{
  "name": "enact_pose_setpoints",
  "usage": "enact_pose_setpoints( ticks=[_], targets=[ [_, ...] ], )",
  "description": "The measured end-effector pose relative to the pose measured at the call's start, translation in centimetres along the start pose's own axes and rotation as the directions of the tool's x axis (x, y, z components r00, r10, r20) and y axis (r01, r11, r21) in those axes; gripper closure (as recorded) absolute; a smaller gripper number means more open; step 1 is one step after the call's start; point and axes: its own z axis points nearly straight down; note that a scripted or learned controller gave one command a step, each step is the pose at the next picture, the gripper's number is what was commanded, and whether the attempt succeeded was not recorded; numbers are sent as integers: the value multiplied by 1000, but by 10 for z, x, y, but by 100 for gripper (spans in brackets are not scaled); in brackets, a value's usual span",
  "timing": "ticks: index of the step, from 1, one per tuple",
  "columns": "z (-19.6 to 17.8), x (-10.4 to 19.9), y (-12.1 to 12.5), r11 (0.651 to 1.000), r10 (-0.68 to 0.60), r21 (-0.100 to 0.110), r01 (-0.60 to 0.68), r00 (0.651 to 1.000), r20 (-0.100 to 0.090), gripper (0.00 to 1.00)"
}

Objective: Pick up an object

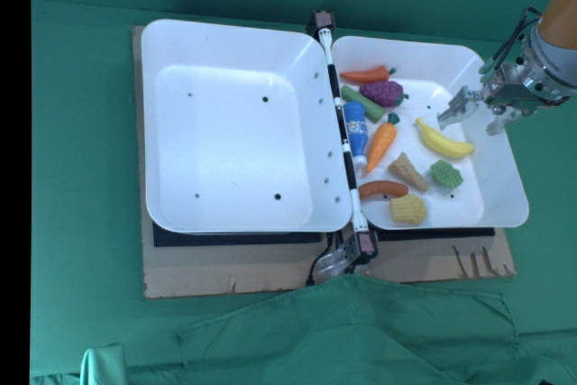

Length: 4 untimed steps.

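Over the right bin's far-right side, the gripper hangs spread and empty.
Its two fingers stand apart above the banana, probably lining up a grasp; left of it the carrot, grapes and blue bottle crowd the right bin, while the left bin sits beside it.

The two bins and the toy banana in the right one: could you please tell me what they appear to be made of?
Left bin and right bin: probably thin moulded plastic, white and smooth, judging by rounded corners and soft sheen. Banana: likely plastic or rubber, uniform yellow and lightly glossy; the view is too small to tell which.
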Motion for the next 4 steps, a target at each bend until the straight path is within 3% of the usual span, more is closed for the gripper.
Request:
enact_pose_setpoints(
  ticks=[2,3,4],
  targets=[
    [101,-7,1,1000,1,8,-1,1000,-2,0],
    [146,-9,3,1000,0,-5,0,1000,1,0],
    [130,-11,6,1000,3,-19,-3,1000,6,100]
  ],
)
